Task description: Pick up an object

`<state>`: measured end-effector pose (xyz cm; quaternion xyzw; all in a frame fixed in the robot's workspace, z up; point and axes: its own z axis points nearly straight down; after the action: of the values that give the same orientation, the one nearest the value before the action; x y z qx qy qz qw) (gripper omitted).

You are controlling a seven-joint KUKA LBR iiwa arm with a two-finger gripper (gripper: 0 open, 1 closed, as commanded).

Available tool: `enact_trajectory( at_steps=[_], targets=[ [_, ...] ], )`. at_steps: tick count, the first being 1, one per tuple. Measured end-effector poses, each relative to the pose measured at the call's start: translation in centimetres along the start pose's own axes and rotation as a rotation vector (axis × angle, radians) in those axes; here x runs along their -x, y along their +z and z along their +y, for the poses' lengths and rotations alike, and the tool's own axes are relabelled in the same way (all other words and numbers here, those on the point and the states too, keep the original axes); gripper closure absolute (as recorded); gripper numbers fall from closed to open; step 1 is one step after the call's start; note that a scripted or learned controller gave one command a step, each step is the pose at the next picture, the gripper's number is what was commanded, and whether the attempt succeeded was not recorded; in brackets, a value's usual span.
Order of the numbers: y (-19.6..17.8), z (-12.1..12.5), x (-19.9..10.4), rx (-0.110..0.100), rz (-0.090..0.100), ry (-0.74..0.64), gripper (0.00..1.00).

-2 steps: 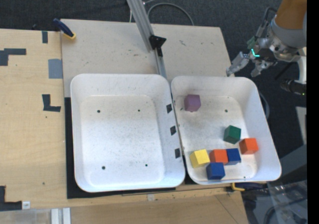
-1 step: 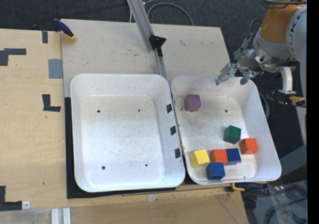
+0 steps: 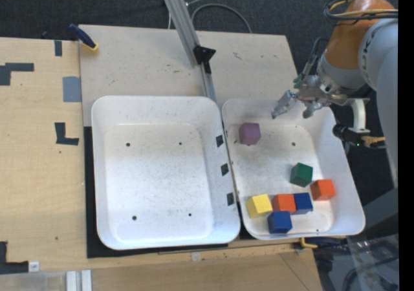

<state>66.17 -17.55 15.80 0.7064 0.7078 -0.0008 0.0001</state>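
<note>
My gripper (image 3: pixel 294 108) hangs over the far end of the right bin (image 3: pixel 336 154), its two fingers spread apart with nothing between them. A purple cube (image 3: pixel 250 133) lies to the left of it and slightly nearer the camera, apart from the fingers. Toward the near end of the same bin sit a green cube (image 3: pixel 301 174), an orange cube (image 3: pixel 323 189), a yellow cube (image 3: pixel 260 204), a second orange cube (image 3: pixel 284 202) and two blue cubes (image 3: pixel 303 202), (image 3: pixel 279 222).
The left bin (image 3: pixel 155 167) lies beside the right one, sharing a raised rim. A slanted metal rail (image 3: pixel 184 18) crosses above the bench toward the bins' far junction. The wooden bench stretches away to the left.
</note>
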Motion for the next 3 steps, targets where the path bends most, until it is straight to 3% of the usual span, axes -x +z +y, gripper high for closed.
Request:
enact_trajectory(
  at_steps=[1, 2, 3],
  targets=[
    [5.4, -0.4, -1.1, -0.005, 0.001, 0.0, 0.0],
    [4.0, -0.3, -1.1, 0.0, 0.001, -0.001, 1.0],
    [-0.8, 0.2, -0.3, 0.005, 0.0, 0.0, 1.0]
  ],
)
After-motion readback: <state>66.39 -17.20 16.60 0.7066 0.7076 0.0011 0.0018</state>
